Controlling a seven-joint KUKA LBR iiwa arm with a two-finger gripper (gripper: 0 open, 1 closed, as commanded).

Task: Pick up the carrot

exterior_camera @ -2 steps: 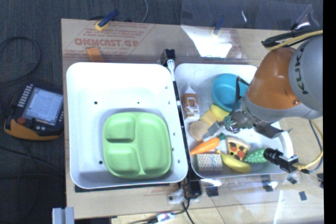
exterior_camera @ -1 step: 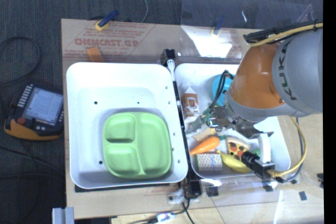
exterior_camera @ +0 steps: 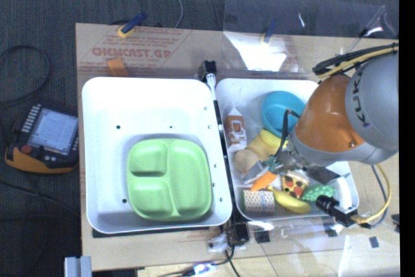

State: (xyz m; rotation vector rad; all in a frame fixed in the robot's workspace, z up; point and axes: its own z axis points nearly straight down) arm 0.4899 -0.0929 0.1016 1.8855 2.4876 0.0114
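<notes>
The carrot [exterior_camera: 262, 180] is a small orange piece lying in the right bin [exterior_camera: 224, 139], near its front, among other toy foods. My gripper [exterior_camera: 281, 164] reaches down into that bin just right of and above the carrot, and the grey and orange wrist covers most of it. I cannot see whether it touches the carrot.
Around the carrot lie a banana [exterior_camera: 290, 202], a pizza slice [exterior_camera: 296, 184], a green piece [exterior_camera: 319, 193], a patterned roll [exterior_camera: 259, 202], a beige lump [exterior_camera: 245, 159], a yellow piece [exterior_camera: 266, 141] and a blue bowl [exterior_camera: 281, 108]. The left bin [exterior_camera: 110, 107] holds a green divided plate [exterior_camera: 170, 180].
</notes>
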